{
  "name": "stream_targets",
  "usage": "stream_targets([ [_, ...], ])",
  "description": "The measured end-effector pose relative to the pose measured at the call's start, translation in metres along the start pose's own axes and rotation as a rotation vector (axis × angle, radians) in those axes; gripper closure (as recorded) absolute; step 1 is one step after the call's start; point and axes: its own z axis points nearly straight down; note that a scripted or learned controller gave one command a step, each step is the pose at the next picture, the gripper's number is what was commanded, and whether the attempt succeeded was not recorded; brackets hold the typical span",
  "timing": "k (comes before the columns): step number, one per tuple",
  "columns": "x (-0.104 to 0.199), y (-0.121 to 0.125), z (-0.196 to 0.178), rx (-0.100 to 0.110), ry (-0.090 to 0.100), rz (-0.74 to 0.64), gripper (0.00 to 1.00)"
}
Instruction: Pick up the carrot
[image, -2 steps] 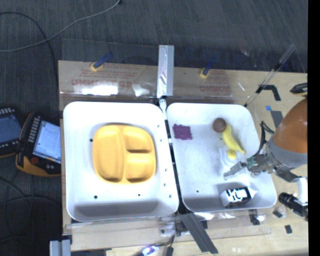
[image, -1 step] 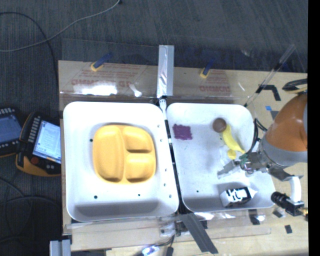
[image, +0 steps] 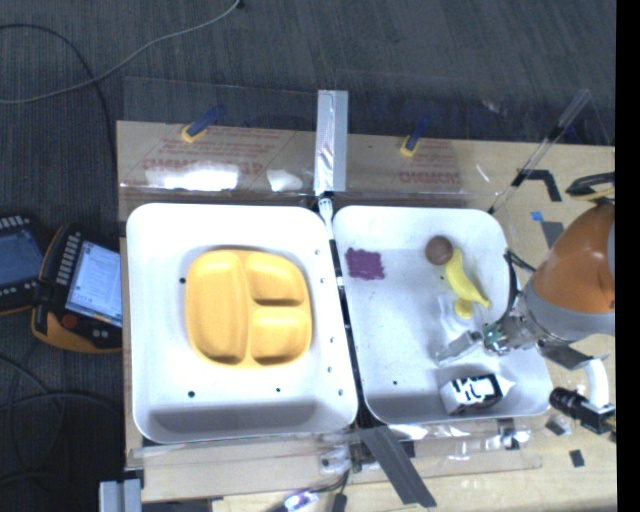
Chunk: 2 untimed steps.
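I see the end effector (image: 462, 345) low in the right bin (image: 400, 395), near the tabletop's right edge. I cannot tell its state. A banana (image: 465, 283) lies just beside it.

1. Two bins side by side on the bench (image: 140, 140); left bin (image: 150, 330), right bin (image: 400, 400)
2. Divided tray (image: 248, 305) lies in the left bin, centred
3. Right bin: grape cluster (image: 365, 264) near its left wall; ball (image: 438, 250) at the back, banana (image: 466, 285) just in front, touching it; small carton (image: 472, 392) at front right
4. Gripper (image: 470, 343) sits between banana and carton
5. Handheld pendant (image: 75, 290) lies left of the bench
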Motion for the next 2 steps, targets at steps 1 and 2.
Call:
stream_targets([
  [1, 0.01, -0.003, -0.033, 0.01, -0.014, -0.34, 0.0],
  [2, -0.007, -0.006, -0.04, 0.009, -0.012, -0.363, 0.0],
])
